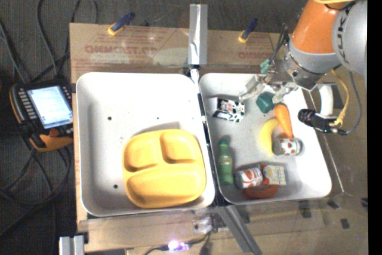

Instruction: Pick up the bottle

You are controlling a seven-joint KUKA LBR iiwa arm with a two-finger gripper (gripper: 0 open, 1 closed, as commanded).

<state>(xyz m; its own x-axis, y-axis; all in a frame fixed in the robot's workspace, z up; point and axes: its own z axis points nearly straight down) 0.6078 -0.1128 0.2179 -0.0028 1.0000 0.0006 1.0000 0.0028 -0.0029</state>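
Note:
The bottle (225, 160) is green with a pale cap and lies lengthwise near the left wall of the right bin (310, 185). My gripper (264, 90) hovers over the far part of that bin, up and to the right of the bottle and well apart from it. Its two metal fingers (249, 91) stand spread, so it is open. A small teal object (264, 103) sits just below the fingertips, and I cannot tell if they touch it.
Around the bottle in the right bin lie a black-and-white carton (230, 109), a carrot (283, 119), a yellow fruit (269, 134), a small can (287, 146), a red-labelled can (249, 177) and a juice box (274, 174). A yellow divided plate (164, 167) fills the left bin (101, 104).

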